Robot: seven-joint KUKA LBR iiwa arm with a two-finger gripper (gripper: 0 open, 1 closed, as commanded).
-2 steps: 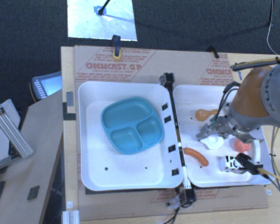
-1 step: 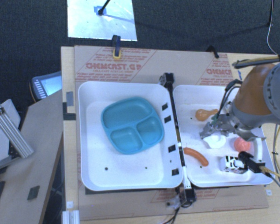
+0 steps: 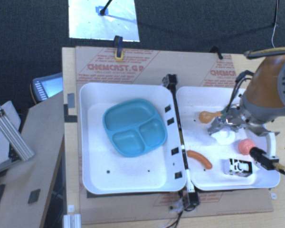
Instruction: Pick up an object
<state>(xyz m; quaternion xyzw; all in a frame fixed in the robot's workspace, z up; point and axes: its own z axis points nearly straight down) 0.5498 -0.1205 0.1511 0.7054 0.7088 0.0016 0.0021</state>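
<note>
In the right bin [image 3: 192, 99] lie an orange spoon-shaped toy [image 3: 207, 116], an orange sausage [image 3: 200, 158], a pink ball [image 3: 245, 146], a white round object [image 3: 224, 137] and a black-and-white box [image 3: 240, 166]. My gripper [image 3: 221, 125] hangs low over the bin's middle, just right of the orange spoon-shaped toy and right above the white round object. The arm covers part of the bin's right side.
The left bin [image 3: 92, 141] holds a blue divided plate [image 3: 134, 126]. A black divider with clips [image 3: 176, 127] runs between the bins. A yellow clamp [image 3: 118, 51] sits on the cardboard at the back.
</note>
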